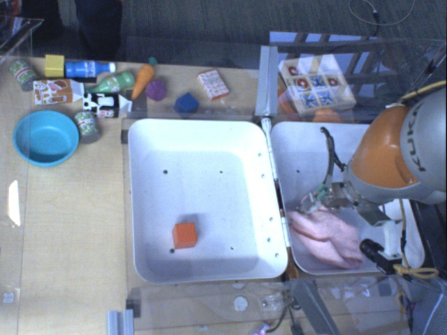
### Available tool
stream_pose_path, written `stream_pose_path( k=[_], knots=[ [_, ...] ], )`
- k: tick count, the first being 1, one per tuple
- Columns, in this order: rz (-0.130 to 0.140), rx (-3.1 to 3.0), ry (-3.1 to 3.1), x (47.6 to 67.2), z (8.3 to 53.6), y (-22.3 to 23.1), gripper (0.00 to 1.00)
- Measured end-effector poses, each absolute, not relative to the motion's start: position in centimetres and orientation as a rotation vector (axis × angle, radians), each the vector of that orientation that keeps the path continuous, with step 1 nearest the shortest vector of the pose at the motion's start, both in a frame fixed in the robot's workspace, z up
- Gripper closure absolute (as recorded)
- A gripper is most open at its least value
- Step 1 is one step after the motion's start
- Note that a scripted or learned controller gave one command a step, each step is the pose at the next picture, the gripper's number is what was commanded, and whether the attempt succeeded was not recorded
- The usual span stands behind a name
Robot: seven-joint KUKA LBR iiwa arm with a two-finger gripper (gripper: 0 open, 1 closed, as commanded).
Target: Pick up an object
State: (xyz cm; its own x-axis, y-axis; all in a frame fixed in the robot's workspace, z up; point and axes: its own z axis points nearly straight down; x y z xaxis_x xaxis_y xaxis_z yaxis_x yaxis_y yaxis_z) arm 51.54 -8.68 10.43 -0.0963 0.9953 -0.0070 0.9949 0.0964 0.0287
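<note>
Fingers' state: cannot tell; gripper (323, 199) low in right bin (307, 139), touching pink soft toy (325, 237); risk: limp fabric slips from a shallow pinch.

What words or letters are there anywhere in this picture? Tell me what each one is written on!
"KU": letters on the grey arm by the orange band, cut off at the edge.
X and O marks: on the tic-tac-toe board.
Carton, blue bottle, small cans, and little box: labels too small and blurred to read.

Grey arm (401, 152) reaching in from the right; wrist angled downward
</note>
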Motion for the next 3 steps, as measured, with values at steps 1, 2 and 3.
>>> stream_pose_path(
  k=[1,2,3],
  knots=[
    [0.033,2.089,2.306,51.8,11.6,-8.6,1.0],
    [0.008,1.798,2.566,59.3,18.6,-5.9,1.0],
    [0.008,1.796,2.567,59.3,18.6,-5.9,0.0]
  ],
)
